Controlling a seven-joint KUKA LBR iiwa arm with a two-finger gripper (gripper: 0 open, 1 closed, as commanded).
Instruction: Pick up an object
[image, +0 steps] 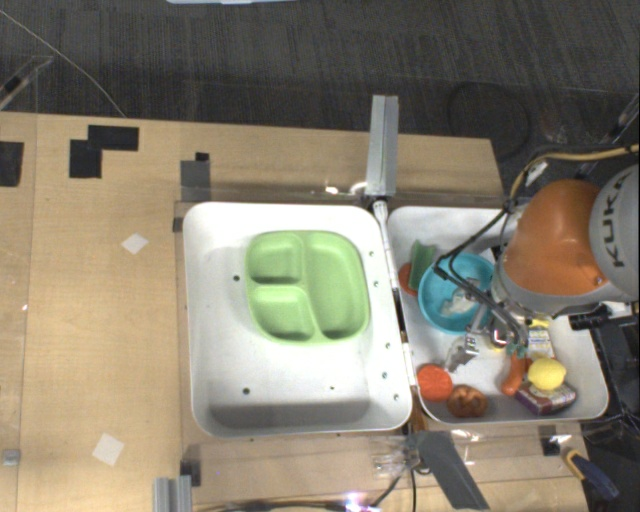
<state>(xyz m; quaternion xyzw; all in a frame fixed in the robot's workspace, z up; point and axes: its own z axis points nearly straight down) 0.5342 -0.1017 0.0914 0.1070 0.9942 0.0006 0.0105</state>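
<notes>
Since the claw (466, 350) hangs just above the tomato (434, 380) — jaw width I cannot tell — grip its smooth, light, round sides

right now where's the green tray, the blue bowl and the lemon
green tray (305, 286): camera view, on the ridge between its compartments
blue bowl (440, 298): camera view, on its inner left wall
lemon (547, 375): camera view, on the middle of its yellow skin
</notes>
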